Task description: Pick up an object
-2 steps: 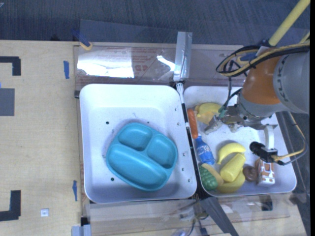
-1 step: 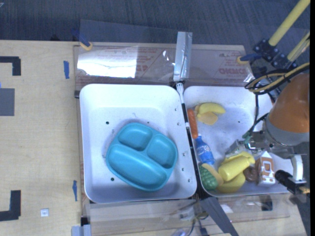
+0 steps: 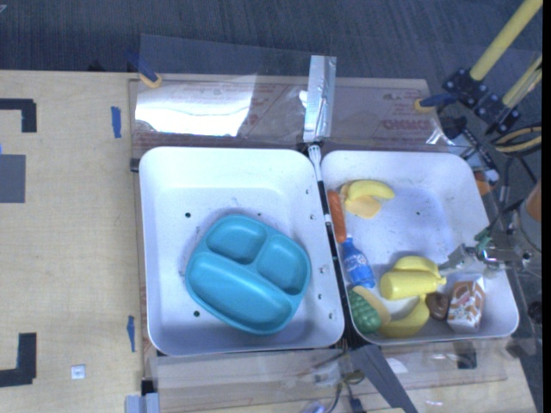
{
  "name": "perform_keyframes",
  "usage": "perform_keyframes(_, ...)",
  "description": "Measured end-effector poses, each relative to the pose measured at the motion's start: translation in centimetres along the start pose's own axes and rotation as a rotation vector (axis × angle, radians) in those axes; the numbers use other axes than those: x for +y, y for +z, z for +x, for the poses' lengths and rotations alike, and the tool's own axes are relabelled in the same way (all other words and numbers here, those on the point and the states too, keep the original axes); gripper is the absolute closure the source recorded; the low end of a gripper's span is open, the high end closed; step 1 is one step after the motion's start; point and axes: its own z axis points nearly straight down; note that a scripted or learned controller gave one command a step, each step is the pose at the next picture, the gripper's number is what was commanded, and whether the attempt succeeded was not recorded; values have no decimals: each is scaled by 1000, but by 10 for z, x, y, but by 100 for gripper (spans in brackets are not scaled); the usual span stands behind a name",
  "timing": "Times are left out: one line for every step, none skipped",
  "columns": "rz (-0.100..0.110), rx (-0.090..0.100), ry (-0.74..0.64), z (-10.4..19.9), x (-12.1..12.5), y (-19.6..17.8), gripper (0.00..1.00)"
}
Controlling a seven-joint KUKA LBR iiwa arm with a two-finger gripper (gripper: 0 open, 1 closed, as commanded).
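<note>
Nearest the lens, along the bottom edge, bench clutter is blurred and cut off. Left bin (image 3: pixel 164 231) holds a blue divided plate (image 3: pixel 248 271). Right bin (image 3: pixel 430 175) holds an orange carrot (image 3: pixel 337 216), small blue bottle (image 3: pixel 356 263), yellow toys (image 3: pixel 405 280) and a carton (image 3: pixel 466 305). At its right rim, the gripper (image 3: pixel 486 249) is partly cut off; its grip cannot be judged.

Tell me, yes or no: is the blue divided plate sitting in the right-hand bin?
No. The blue divided plate lies in the left bin; the right bin holds the small toy foods.
</note>
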Motion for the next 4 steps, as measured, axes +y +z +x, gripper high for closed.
perform_keyframes(-1,-6,-163,23,-3,47,0)
perform_keyframes(-9,-8,-162,23,0,35,100)
perform_keyframes(-7,-8,-162,23,-1,36,0)
perform_keyframes(-3,-5,9,53,52,47,0)
